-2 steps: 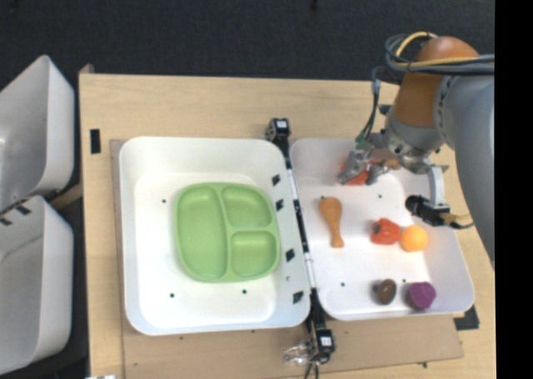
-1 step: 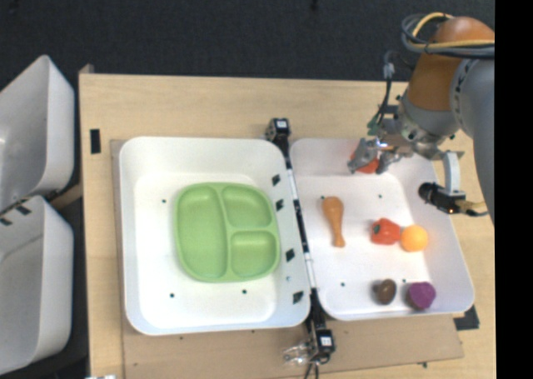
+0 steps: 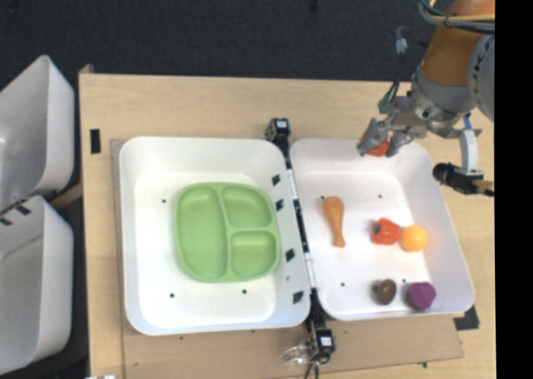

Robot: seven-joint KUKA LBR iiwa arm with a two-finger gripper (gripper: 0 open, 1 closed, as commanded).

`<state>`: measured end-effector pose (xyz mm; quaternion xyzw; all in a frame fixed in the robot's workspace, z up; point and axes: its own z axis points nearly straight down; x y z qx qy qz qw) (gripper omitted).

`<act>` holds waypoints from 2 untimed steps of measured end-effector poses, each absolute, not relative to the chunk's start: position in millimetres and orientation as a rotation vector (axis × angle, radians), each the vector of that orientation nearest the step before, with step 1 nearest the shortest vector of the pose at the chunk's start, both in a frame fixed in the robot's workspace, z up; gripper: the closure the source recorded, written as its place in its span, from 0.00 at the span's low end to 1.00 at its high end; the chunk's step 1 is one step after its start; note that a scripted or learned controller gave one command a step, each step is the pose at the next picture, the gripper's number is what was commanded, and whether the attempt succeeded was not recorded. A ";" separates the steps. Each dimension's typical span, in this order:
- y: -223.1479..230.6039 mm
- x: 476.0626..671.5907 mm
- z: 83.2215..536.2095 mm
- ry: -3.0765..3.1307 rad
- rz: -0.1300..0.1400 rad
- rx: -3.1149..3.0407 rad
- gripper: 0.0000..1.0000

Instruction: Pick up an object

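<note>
My gripper (image 3: pixel 379 144) hangs over the far edge of the right bin (image 3: pixel 441 202), raised above it. A small red object (image 3: pixel 378 151) shows between its fingertips, and the fingers are shut on it. In the right bin lie a tan drumstick-shaped piece (image 3: pixel 334 220), a red pepper-like piece (image 3: pixel 384 231), an orange ball (image 3: pixel 414 238) touching it, a brown lump (image 3: pixel 384 291) and a purple piece (image 3: pixel 421 295).
The left bin (image 3: pixel 146 286) holds a green divided plate (image 3: pixel 226 230). Black clips line the seam between the bins (image 3: pixel 293 227). White containers (image 3: pixel 29 136) stand at the far left, off the bench. The arm's grey body and orange band (image 3: pixel 454 44) rise at the upper right.
</note>
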<state>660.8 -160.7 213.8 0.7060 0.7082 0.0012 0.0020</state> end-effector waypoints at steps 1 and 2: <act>-161.8 661.6 236.0 2.225 0.002 2.215 1.00; -104.0 663.1 227.5 2.227 -0.001 2.216 1.00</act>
